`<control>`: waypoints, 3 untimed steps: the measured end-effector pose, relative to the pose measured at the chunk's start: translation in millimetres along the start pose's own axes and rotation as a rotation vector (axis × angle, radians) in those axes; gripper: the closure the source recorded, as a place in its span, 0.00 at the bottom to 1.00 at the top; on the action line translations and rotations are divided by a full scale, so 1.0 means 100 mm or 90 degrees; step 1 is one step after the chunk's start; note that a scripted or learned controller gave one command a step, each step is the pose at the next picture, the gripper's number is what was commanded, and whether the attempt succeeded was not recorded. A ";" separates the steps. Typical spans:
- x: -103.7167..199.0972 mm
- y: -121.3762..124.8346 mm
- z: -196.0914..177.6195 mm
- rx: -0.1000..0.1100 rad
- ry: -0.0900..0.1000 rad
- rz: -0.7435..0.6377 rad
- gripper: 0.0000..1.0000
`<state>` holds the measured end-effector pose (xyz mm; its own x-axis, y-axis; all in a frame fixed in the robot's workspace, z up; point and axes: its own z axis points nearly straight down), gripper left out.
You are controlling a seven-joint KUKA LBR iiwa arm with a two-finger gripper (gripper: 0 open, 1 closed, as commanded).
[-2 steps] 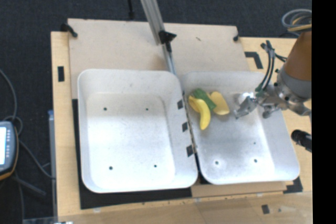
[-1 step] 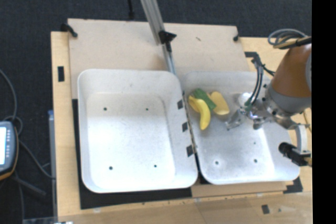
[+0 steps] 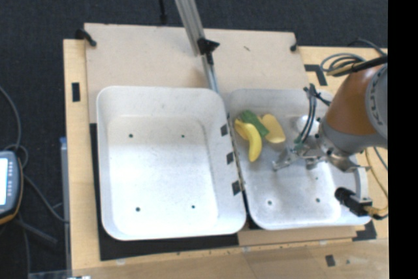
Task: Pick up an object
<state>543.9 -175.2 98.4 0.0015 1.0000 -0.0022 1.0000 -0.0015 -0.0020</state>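
Hovering gripper (image 3: pixel 295 160) holds nothing, near banana (image 3: pixel 250 139).

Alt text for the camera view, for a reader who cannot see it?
A grey and orange robot arm reaches from the right into the right bin, its pincer low beside a banana, a green item and a yellow item. The left bin sits alongside.

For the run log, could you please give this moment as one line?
gripper: low in right bin, holding nothing seen | banana, green piece, yellow piece: clustered left of gripper | pick: not yet done
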 end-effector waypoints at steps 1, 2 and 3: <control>-0.01 0.02 -0.14 -0.005 0.001 0.005 1.00; -0.10 -0.01 -0.75 -0.006 0.000 0.003 1.00; -0.12 0.01 -1.29 -0.007 0.000 -0.003 1.00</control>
<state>545.4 -186.5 227.8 -0.0029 1.0000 -0.0029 1.0000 0.0029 0.0087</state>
